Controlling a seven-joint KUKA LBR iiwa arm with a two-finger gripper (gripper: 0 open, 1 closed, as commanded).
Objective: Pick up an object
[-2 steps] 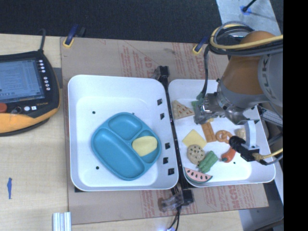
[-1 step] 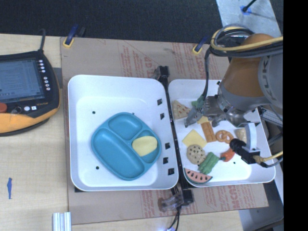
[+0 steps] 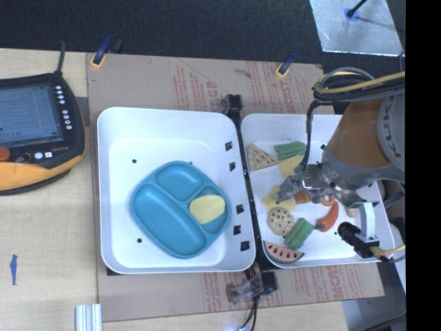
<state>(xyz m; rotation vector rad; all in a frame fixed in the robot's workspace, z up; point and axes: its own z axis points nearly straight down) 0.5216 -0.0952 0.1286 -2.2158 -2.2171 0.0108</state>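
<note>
The right bin [image 3: 313, 124] holds several toy foods: a pizza slice [image 3: 259, 157], a green piece [image 3: 289, 149], a yellow wedge [image 3: 290, 165], a round cookie [image 3: 280, 220], a green pickle [image 3: 299, 232], a red chili [image 3: 329, 217] and a watermelon slice [image 3: 283, 253]. My gripper [image 3: 291, 189] hangs low over the middle of this pile, just above the cookie, beside yellow and orange pieces. The grey and orange arm covers the bin's right part. Nothing shows plainly between the fingers.
The left bin [image 3: 117, 126] holds a blue divided plate [image 3: 162, 212] with a yellow lemon-like piece [image 3: 207, 208] in one compartment. A black divider clip row runs between the bins. A teach pendant [image 3: 34, 126] lies at the far left of the bench.
</note>
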